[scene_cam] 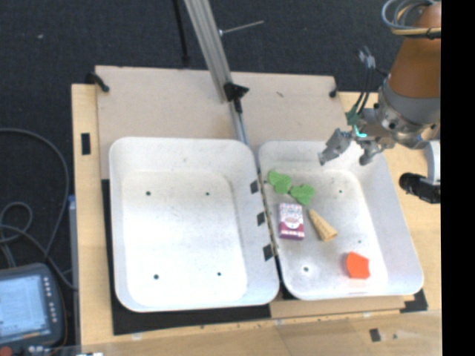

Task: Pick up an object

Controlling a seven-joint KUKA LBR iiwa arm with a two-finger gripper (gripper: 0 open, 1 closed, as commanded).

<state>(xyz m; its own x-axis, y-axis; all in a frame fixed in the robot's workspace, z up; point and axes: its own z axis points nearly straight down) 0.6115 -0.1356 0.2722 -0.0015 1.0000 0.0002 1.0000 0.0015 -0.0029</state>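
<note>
Going left to right. A pendant screen (22, 302) is sitting at the bottom-left corner off the bench, with black cables (22, 191) looping on the dark floor above it.

Next, the left bin (126, 199) is lying on the wooden bench (163, 102). An aluminium rail (208, 39) is slanting down from the top of frame and ending between the 2 bins.

The right bin (393, 228) is butting against the left one and holding 4 items:
- green piece (290, 187), 2 lobes, lying near the bin's left wall, upper half
- small purple-and-white box (291, 222), lying just below the green piece, close to touching it
- tan cone (321, 225), lying just beside the box on its right, tip pointing up-left
- orange block (358, 265), sitting apart from the rest, toward the bin's lower right

My arm is reaching in from the right, orange band (412, 65) above the wrist. My gripper (349, 150) is hanging over the upper right part of the right bin, up and to the right of the green piece and well apart from all 4 items. My 2 fingers (332, 148) are standing spread apart, released, with bare bin floor showing between them. I'm grasping nothing. The closest item to me is the green piece; the orange block is the farthest.
</note>
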